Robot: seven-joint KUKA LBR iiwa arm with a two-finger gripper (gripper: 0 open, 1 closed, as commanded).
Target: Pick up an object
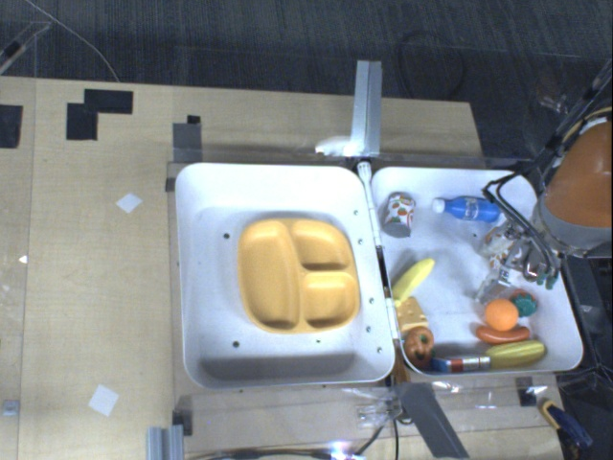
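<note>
Holding a yellow tray (292, 274) — left bin (196, 257).

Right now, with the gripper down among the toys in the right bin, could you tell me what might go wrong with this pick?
1. The gripper hangs just above the orange ball, which is packed against a green piece and a yellow-green piece; closing there may nudge neighbours or catch two.
2. The ball is round and could roll out of the grasp.
3. This cluster lies near the right bin's corner, so the wall may crowd the approach.
</note>
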